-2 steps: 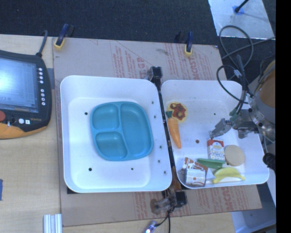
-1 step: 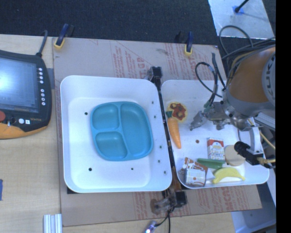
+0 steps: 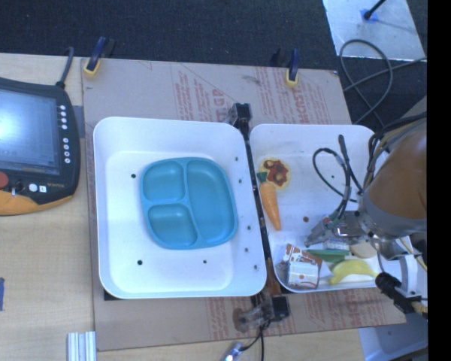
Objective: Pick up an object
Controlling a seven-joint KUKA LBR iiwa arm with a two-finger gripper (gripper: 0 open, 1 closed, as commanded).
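Note:
The right bin holds an orange carrot by its left wall, with a small round brown and red toy food just behind it. At the bin's front lie a small carton, a yellow banana and a green piece. My gripper hangs low over the front right of this bin, just above the green piece and the banana. The arm's orange band covers the bin's right side.
The left bin holds a blue divided plate. A teach pendant lies on the bench at the far left. Black cables loop over the back of the right bin. Clamps sit along the board's far edge.

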